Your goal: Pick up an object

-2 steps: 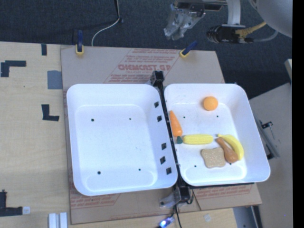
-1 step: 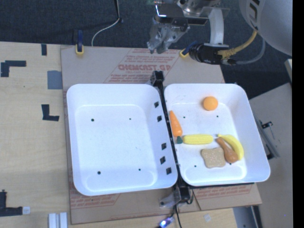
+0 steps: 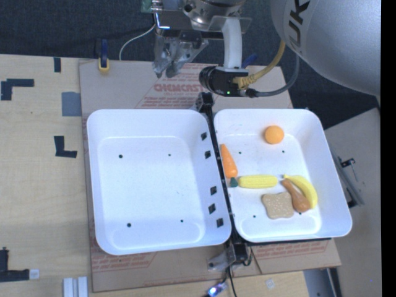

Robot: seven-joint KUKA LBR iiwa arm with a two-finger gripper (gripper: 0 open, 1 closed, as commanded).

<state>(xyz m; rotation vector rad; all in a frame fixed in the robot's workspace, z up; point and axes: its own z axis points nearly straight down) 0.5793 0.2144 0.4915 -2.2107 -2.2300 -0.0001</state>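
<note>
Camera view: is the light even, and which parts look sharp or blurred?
Camera view: the light is soft and fairly even; the two white bins look bright, with faint shadows along their walls. The orange, carrot and corn cob are sharp. The pincer at the top looks slightly blurred, and the grey arm is large and soft.
</note>
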